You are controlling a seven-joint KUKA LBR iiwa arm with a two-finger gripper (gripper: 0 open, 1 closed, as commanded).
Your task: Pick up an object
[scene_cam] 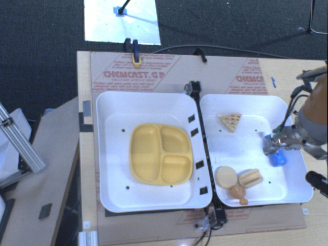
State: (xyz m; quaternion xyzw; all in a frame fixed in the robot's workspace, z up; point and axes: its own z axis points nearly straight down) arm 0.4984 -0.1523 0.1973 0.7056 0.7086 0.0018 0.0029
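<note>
Dark carpet surrounded the worktop (pixel 169 68) carrying 2 white bins. Whether the jaws (pixel 271 148) were wide or narrow could not be told; they sat low in the right bin (pixel 256 111), touching a small blue object (pixel 278 160). It was judged light, stiff and smooth, best taken across its narrow sides.

Left bin (pixel 110 152) sitting on bench, holding yellow divided plate (pixel 160 154) lying flat near its middle. Black clips (pixel 197 147) running along seam between the two bins. Blue and yellow clamp (pixel 134 51) gripping far edge of cardboard sheet (pixel 154 73) lying under bins. Shiny square panel (pixel 120 13) lying on dark floor beyond bench. Metal rail (pixel 20 140) leaning at far left.
</note>
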